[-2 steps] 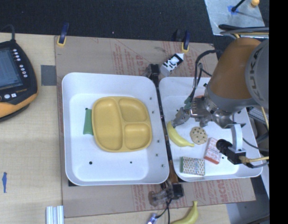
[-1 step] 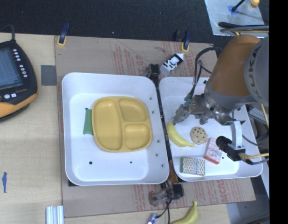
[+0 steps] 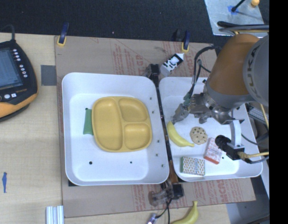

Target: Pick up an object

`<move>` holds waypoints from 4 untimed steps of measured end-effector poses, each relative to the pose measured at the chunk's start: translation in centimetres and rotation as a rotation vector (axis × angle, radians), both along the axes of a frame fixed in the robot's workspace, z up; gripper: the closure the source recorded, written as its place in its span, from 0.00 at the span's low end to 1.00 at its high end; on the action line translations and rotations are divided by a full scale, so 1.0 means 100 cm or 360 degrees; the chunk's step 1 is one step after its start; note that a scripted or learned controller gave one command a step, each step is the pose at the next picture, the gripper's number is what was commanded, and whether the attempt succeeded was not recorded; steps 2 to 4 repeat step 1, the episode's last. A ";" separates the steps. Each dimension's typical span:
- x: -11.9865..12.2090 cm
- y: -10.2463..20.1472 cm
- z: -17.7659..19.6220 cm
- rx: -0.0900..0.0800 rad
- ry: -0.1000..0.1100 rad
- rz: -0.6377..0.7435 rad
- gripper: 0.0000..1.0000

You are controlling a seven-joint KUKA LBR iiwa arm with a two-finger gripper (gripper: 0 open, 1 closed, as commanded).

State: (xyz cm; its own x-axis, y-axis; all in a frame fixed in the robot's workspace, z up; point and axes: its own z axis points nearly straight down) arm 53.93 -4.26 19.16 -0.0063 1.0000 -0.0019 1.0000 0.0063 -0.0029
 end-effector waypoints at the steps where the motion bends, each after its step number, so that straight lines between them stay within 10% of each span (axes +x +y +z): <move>1: -0.001 0.006 0.000 0.0001 0.0003 0.0001 0.00; 4: -0.001 0.006 0.000 0.0001 0.0003 0.0001 0.00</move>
